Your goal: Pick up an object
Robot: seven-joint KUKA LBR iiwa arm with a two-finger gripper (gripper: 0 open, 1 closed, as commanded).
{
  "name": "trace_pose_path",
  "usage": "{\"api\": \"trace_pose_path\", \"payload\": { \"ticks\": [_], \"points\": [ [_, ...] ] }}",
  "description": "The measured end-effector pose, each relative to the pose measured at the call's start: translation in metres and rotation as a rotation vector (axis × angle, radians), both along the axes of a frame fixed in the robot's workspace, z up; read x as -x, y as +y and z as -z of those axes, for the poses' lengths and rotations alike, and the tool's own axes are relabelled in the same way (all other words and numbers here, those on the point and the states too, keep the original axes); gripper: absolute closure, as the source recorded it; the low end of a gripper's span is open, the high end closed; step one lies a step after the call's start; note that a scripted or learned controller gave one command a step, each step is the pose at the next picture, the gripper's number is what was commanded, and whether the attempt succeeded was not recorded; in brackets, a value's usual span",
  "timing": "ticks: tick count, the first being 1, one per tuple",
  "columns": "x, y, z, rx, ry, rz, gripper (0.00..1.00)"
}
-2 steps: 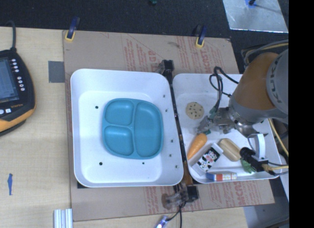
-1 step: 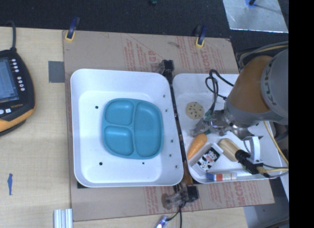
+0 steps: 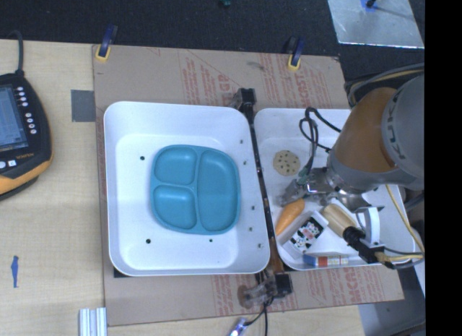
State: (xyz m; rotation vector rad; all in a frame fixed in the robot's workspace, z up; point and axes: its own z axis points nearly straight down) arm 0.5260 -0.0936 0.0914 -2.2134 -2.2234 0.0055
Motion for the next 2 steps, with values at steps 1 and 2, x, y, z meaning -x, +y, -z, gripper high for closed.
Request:
{"api": "trace_pose_path", "payload": {
  "ticks": [1, 2],
  "points": [
    [0.000, -0.001, -0.010, 0.001, 0.001, -0.002, 1.00],
    [-0.040, 0.068, -0.101, -0.001, -0.004, 0.000, 1.00]
  ]
}}
